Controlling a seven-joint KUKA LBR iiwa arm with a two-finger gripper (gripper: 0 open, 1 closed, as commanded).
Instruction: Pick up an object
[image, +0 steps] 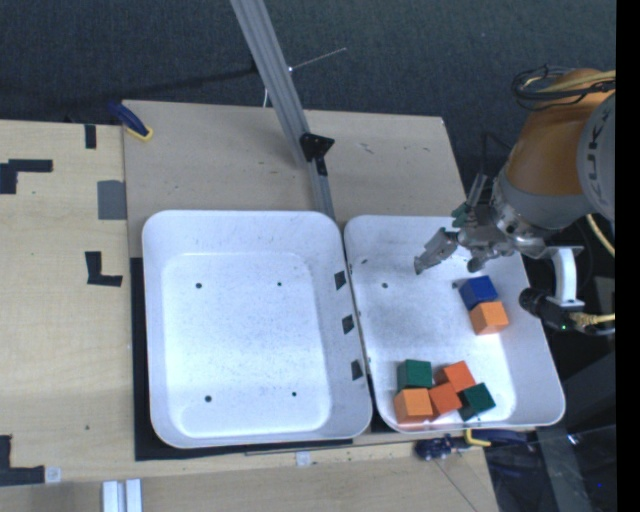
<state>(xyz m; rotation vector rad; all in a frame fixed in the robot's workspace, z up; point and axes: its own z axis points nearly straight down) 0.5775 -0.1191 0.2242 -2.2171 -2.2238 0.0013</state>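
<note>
Several small blocks lie in the right bin. A blue block touches an orange block near the bin's right wall. At the front sit a green block, an orange block, another orange block and a dark green block, packed close together. My gripper hangs over the back of the right bin, just up and left of the blue block. It is open, with nothing between its fingers.
The left bin lies beside the right one, sharing a raised middle rim. A grey metal bar slants down from the top to the bins' back edge. The arm's orange band fills the upper right.
</note>
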